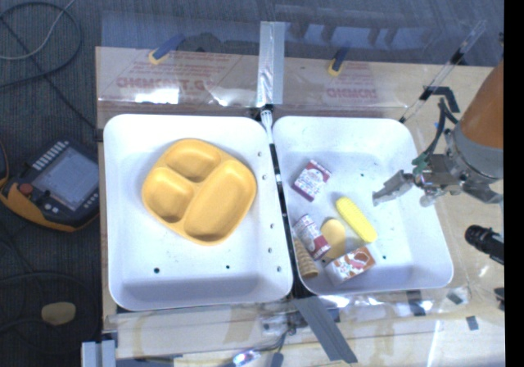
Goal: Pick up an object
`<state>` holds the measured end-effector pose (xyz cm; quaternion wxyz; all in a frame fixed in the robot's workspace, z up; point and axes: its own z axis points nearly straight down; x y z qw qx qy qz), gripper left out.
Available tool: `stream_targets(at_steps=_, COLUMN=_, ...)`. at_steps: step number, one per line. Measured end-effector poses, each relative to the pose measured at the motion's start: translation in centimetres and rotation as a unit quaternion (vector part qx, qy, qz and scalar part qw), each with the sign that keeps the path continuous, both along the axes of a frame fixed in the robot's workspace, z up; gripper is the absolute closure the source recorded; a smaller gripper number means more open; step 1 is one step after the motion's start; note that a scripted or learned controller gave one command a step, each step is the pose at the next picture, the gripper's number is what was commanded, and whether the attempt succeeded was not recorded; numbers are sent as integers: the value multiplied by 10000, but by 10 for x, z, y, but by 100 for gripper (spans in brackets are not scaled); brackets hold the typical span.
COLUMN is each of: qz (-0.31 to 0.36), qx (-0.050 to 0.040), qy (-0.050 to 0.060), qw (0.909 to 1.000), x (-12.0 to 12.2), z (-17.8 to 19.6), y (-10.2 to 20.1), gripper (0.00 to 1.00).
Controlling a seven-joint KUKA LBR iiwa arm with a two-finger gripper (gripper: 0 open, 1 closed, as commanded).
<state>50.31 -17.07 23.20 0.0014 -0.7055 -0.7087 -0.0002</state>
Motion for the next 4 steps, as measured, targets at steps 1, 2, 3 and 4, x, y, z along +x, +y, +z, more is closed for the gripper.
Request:
stream_targets(at_steps=1, qz=-246, qx=-3, qy=-8, qw=9997, x=6, z=15, y=20, gripper=0)
stream_targets(at_steps=2, qz=-228, qx=-9, qy=-11, qw=9997, x=15, z=-135, y=17, gripper=0)
stream_targets(at_steps=3, qz=-221, qx=11, qy=-1, qw=9998, x=15, z=-127, y=18, gripper=100)
stream_targets(at_steps=4, qz=-460, qx=-24, qy=0, qw=9989, x=28, z=-8, y=51, gripper=100)
